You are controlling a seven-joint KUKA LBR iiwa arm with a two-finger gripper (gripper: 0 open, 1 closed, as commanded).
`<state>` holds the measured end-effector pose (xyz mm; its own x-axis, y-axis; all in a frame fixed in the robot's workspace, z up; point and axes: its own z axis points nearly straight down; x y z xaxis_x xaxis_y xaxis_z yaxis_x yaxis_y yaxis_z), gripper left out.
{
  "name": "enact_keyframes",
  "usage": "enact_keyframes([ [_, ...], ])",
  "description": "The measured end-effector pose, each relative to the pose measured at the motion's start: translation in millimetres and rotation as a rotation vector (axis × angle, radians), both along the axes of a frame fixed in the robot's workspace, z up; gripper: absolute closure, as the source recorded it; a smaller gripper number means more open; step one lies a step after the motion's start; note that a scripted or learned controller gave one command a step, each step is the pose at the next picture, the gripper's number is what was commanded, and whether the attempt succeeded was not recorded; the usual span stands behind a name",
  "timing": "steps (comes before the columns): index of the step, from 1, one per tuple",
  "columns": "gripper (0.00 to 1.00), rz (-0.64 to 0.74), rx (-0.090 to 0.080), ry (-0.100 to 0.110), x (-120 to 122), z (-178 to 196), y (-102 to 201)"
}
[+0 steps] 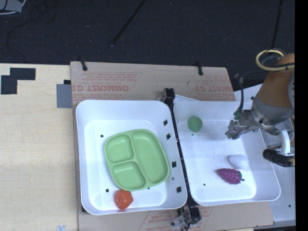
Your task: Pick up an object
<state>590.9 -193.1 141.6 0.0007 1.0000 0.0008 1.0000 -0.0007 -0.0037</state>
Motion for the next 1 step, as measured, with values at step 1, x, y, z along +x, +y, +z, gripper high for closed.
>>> enact_keyframes([
  [1,1.0,0.002,-0.002,-0.008,7.3,61.1,2.5],
])
